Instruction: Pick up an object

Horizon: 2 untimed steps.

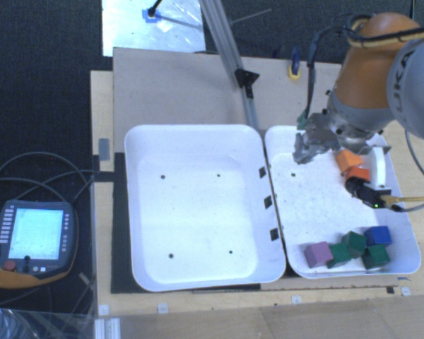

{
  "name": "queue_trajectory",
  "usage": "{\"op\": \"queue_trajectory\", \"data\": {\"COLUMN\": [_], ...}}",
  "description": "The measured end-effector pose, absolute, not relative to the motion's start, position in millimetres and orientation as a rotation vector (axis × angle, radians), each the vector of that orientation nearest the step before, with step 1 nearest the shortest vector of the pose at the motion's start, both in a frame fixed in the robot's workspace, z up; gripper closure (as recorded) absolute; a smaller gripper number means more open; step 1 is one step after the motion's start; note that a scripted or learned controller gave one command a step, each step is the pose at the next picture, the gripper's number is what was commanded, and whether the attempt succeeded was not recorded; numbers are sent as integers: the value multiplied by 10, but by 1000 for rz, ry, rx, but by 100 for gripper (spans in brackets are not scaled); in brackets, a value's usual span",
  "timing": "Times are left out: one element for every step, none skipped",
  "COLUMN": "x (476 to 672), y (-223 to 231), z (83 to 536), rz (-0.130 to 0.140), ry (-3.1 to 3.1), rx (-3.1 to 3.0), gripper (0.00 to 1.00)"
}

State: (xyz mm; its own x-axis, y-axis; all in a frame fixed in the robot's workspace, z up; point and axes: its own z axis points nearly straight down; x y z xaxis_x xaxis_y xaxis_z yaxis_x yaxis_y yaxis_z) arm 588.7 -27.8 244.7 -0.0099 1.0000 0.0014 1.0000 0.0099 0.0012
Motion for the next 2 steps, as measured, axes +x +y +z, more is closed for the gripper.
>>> {"op": "queue_trajectory", "data": {"x": [6075, 6203], "y": [249, 807], "z": [2533, 2423], "rz": [-7, -5], "ry": [-2234, -2233], "rx": [-2211, -2210], "gripper": [100, 100]}}
